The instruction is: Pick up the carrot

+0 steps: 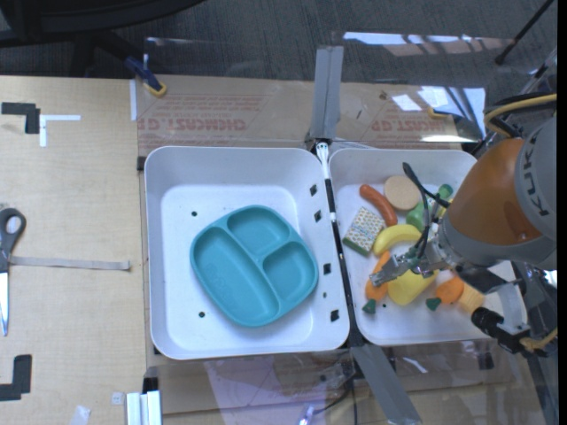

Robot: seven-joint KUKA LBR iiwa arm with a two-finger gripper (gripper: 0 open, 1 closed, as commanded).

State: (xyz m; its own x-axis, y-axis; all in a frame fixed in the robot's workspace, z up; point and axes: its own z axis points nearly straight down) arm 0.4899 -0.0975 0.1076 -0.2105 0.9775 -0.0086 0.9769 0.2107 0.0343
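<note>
Two bins here, and all the action is in the right bin (461,330). The gripper (400,271) sits low over the food pile, with the carrot (379,277) right under it, an orange sliver running toward 7 o'clock, squeezed between the banana (396,236) at 12 and a yellow lemon-ish piece (409,288) at 4. Honestly can't tell if the pincer is wide or pinched, too much clutter. My take: line the grip across the carrot's narrow width, go slow, and lift straight up so the neighbours don't tag along. The blue plate (255,266) sits untouched in the left bin (168,264).
</note>
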